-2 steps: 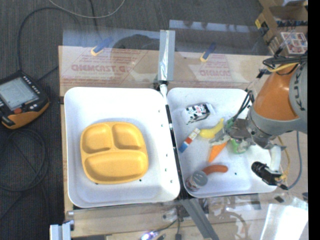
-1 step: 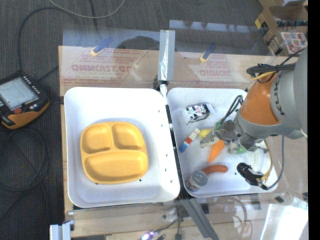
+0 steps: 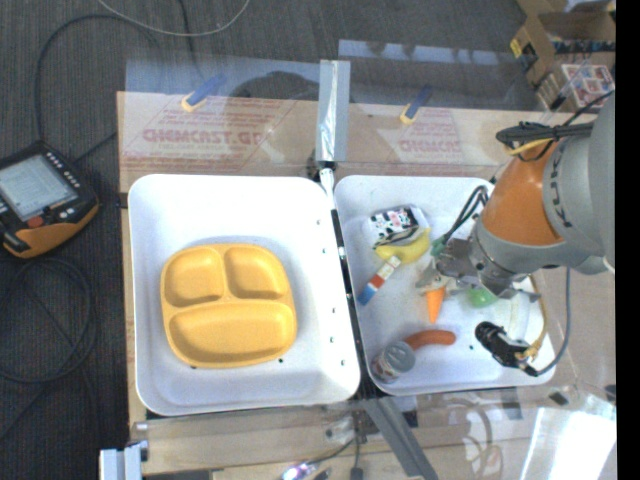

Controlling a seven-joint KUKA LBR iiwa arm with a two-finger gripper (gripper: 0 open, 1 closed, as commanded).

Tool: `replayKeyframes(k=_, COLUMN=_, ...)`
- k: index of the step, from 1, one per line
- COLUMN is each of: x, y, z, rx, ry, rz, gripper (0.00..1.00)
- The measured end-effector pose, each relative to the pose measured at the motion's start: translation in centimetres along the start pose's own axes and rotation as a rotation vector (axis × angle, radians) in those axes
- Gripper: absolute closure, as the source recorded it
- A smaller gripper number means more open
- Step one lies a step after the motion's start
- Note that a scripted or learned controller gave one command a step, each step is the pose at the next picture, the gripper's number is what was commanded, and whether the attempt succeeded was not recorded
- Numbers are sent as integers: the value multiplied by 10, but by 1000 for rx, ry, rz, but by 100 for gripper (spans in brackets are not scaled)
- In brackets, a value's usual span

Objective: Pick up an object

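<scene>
My gripper (image 3: 443, 271) is low in the right bin (image 3: 455, 196), reaching in from the right under the orange-banded wrist. Directly beneath its tip lies a small orange carrot (image 3: 433, 305), upright in the picture. A yellow banana (image 3: 403, 248) lies just left of the gripper, and above the banana sits a black-and-white cow-patterned toy (image 3: 394, 222). A green piece (image 3: 483, 294) peeks out under the wrist. Whether anything is between the jaws is hidden by the gripper body.
A blue, white and red marker (image 3: 374, 284) lies near the right bin's left wall. A red sausage (image 3: 430, 339) and a grey can (image 3: 393, 360) rest near its front edge. The left bin (image 3: 150, 368) holds a yellow divided tray (image 3: 228, 303).
</scene>
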State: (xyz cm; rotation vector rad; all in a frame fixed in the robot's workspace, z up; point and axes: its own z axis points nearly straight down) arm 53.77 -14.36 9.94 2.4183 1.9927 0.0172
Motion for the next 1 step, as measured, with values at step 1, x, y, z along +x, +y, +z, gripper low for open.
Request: replayKeyframes(k=1, x=69, y=-15, z=-138, rx=14, ry=-7, rz=140, gripper=100)
